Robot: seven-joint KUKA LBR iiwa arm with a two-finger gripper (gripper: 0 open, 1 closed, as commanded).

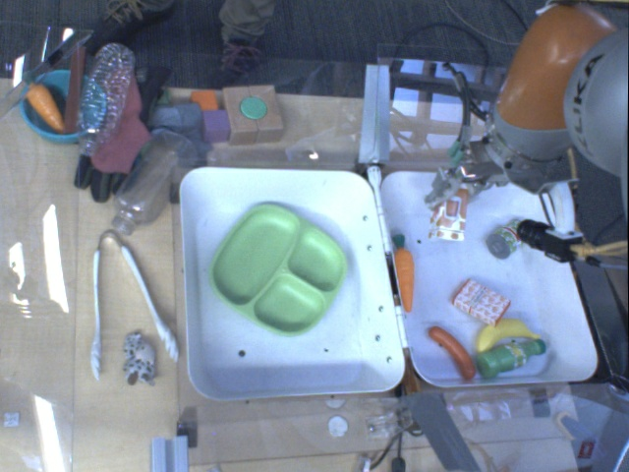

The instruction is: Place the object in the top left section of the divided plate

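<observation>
Two shallow white bins sit side by side on a pale wooden bench. Left bin bears the green divided plate, set at a slant, all three sections bare. Right bin holds the loose items. The gripper stands over the upper left part of that bin, its fingers closed on the top edge of a small red and white packet, which hangs below them, apart from the plate. Near the packet: an orange carrot against the bin's left wall, a small metallic can to the right. Lower down lie a patterned red box, a sausage, a yellow banana and a green bottle, clustered together. White tongs rest on the bench left of the bins.
</observation>
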